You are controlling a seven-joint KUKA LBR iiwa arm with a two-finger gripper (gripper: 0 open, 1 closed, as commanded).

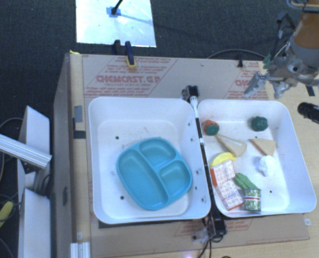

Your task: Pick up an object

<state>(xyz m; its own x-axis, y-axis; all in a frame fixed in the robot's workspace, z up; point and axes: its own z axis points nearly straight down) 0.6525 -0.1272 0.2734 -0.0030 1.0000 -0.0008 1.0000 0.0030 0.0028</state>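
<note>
Gripper (267, 86) sits high at the upper right, above the far rim of the right bin (302, 168), at the end of the arm with the orange band. Two fingers visible, spread apart, one at the left (252, 87) and one at the right; nothing between them. Pincer open and empty.

Right bin holds all the loose candidates: a red-orange round piece (210, 127) near the dividing wall, a dark green ball (259, 123) toward the far right corner, two pale wedges (232, 144) side by side in the middle, a small white lump (265, 164) just below the right wedge, a yellow piece (222, 158), two red-and-white packets (226, 183), a green item (244, 181) beside them and a small can (252, 200) at the near edge.

Left bin (103, 144) holds a blue divided plate (154, 172), lying flat.

Progress, as judged: nothing lifted yet. Gripper well apart from every object, not yet over the bin floor. The dark green ball lies nearest it. Remaining: choose a target, come down over it, close, lift clear. Whole pick left to do.
</note>
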